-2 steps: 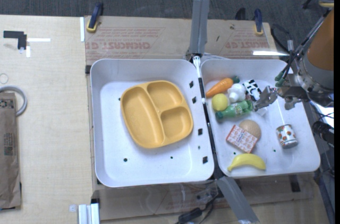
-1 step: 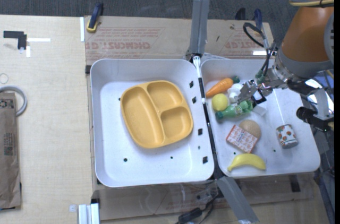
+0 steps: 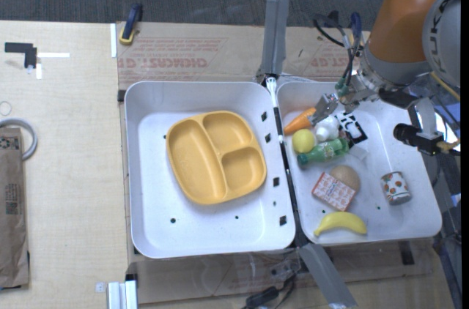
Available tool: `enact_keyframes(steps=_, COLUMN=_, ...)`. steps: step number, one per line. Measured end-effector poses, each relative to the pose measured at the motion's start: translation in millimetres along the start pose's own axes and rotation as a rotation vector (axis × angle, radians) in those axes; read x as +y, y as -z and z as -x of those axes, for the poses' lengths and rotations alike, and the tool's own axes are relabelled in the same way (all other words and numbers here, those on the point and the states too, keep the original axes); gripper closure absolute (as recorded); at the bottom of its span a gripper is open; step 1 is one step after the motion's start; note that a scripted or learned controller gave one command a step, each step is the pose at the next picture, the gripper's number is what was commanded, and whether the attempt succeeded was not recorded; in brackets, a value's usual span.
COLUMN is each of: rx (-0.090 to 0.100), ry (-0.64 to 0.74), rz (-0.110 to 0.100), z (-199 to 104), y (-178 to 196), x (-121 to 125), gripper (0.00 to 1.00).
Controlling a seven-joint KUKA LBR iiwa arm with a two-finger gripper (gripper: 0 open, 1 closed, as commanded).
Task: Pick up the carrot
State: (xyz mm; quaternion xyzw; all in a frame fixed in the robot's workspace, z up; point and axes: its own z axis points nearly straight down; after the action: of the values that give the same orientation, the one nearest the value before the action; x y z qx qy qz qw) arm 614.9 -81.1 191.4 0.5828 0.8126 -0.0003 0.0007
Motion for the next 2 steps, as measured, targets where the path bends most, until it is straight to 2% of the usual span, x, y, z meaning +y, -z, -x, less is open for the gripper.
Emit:
enact_keyframes(steps=1, rx=0.000, ry=-0.088, rz=0.000, z=27.6, y=-31.5, x=25.7, gripper=0.00)
enact_keyframes(steps=2, rx=-0.001, ry=0.034, rz=0.001, z=43.1, y=-98.6, x=32.1, gripper=0.00)
